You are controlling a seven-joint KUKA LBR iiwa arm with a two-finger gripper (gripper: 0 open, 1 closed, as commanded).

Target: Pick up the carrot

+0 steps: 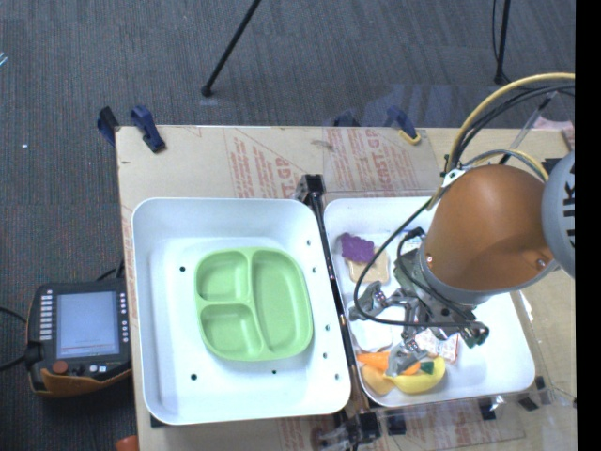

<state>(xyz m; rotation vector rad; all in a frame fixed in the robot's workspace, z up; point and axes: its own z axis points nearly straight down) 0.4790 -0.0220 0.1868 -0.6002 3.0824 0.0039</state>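
Carrot [373,357] lying flat at near-left corner of right bin [512,374], touching yellow toy [418,377]; gripper [409,346] low just right of carrot, placed for a grasp; nothing seen clamped, finger state cannot tell; purple toy [356,246] well behind carrot

Two white bins sit side by side: a left bin [150,252] and a right bin [507,369]. The left one holds one green divided plate [254,303]. The right one shows one carrot [374,359], one yellow banana [420,376], one purple grape bunch [356,247] and one arm [488,228].
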